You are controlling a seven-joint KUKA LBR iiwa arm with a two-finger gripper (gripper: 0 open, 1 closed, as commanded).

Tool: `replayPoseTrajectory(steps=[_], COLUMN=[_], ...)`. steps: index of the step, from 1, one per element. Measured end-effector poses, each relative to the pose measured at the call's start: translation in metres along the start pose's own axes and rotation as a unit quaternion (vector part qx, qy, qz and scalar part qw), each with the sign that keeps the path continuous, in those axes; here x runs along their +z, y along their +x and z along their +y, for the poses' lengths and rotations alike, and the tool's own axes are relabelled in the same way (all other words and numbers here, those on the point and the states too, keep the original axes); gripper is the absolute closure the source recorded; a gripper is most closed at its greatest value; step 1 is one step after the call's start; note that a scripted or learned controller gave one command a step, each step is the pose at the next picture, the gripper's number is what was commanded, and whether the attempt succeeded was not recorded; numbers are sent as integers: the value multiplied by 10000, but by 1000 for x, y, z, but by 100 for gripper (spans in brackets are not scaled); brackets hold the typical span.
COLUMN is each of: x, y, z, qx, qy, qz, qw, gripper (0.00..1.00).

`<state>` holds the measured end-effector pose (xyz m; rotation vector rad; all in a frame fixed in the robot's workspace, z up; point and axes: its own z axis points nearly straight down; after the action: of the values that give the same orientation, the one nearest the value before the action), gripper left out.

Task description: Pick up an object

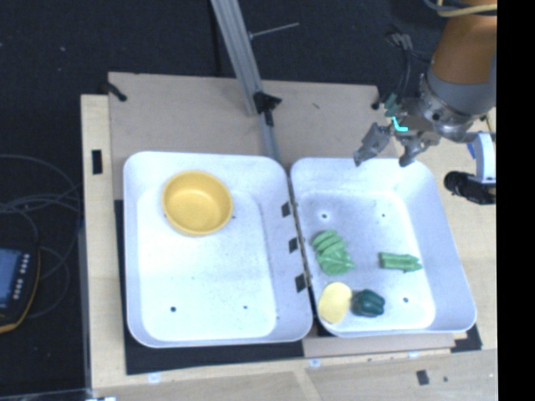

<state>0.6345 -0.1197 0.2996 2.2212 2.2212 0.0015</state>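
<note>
So the arm (464,48) comes in from the right and its gripper (390,150) hangs just over the far rim of the right bin (447,249), near the back corner. The two fingers are spread apart, clearly open, with nothing between them.

All the small stuff is in the right bin, down toward the near end. There's a light green ridged piece (332,252) close to the bin's left wall, a smaller green piece (399,261) off to its right and well apart from it, then a yellow lemon-looking thing (335,302) at the near left corner with a dark green lump (368,303) just beside it, maybe touching, hard to say. Everything there sits well away from the gripper.

The left bin (142,307) has just a yellow bowl (197,202), upright, in its far left part.

Both bins sit side by side on the tan worktop (184,111), edges touching in the middle. A grey metal bar (236,40) runs at a slant from the top down toward where the bins meet.
</note>
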Motion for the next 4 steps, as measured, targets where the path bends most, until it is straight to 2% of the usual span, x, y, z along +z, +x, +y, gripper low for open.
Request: replayPoseTrajectory(steps=[1, 3, 4], x=[0, 111, 162], y=[0, -12, -3], z=[0, -1, 2], qx=[0, 8, 2], qy=[0, 24, 22], qz=[0, -5, -3], qw=[10000, 10000, 10000], gripper=[0, 0, 0])
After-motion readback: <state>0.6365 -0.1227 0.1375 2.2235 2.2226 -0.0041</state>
